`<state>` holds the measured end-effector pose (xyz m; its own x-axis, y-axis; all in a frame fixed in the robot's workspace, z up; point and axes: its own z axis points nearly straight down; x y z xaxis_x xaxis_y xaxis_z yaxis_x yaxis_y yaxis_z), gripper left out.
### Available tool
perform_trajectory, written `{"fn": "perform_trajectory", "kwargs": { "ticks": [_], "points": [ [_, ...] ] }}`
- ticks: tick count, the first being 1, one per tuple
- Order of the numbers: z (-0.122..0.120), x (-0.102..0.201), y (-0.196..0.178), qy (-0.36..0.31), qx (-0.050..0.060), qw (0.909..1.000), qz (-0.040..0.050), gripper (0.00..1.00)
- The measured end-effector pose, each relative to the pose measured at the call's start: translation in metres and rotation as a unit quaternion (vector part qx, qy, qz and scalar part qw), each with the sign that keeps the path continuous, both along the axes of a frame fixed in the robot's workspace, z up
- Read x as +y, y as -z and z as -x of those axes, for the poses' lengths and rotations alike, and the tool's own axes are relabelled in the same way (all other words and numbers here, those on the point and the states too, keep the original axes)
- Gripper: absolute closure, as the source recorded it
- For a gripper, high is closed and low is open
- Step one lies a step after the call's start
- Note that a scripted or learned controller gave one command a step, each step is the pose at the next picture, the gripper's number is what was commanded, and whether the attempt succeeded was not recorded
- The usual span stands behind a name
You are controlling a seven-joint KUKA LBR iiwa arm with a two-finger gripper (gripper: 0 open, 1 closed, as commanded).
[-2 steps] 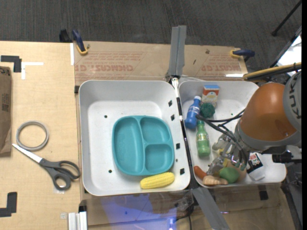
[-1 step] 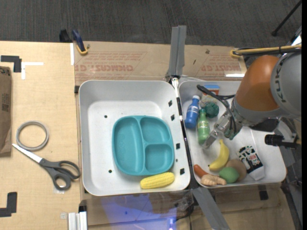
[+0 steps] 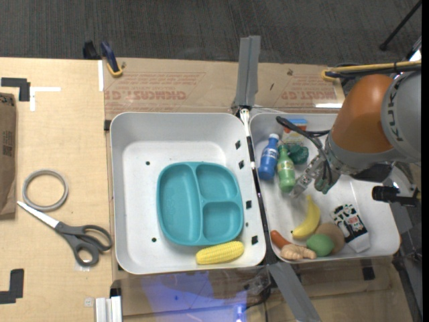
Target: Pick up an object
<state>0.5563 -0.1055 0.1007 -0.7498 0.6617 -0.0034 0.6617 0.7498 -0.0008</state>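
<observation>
My gripper hangs low in the right bin, its fingers apart with nothing between them. It sits just right of a green bottle and above a yellow banana. A blue bottle lies left of the green one, near the bin's left wall. A dark teal item lies behind the green bottle, partly hidden by the gripper's cable. A black-and-white carton lies to the gripper's lower right.
A green fruit, a tan piece and a small red-orange piece crowd the right bin's front. The left bin holds a teal divided plate and a corn cob. Scissors and a tape roll lie on the bench.
</observation>
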Motion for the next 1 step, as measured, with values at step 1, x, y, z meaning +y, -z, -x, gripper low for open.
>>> {"fn": "perform_trajectory", "kwargs": {
  "ticks": [1],
  "points": [
    [-0.0735,0.0517,-0.0919,0.073,0.000,0.9973,-0.0007,1.00]
  ]
}}
